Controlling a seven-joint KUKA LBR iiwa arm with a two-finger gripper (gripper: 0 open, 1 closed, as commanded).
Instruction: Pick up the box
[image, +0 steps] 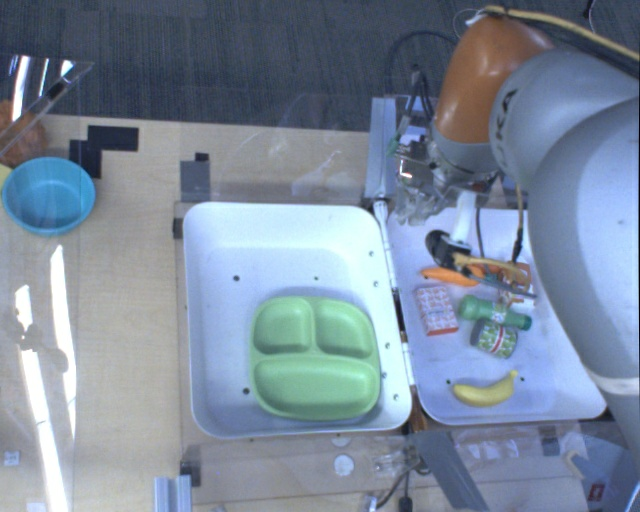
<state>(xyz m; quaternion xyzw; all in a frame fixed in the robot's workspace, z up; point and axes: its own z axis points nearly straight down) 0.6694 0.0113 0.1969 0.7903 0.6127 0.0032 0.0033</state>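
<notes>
My claw (418, 205) hovers at the bin's far end, its state unclear. The box (436, 308) looks light, stiff; I'd pinch its long sides.

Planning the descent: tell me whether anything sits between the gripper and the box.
Nothing visible does. The gripper hovers at the far end of the right bin; the box lies nearer the camera, against the bin's left wall, with bare bin floor between them.
</notes>
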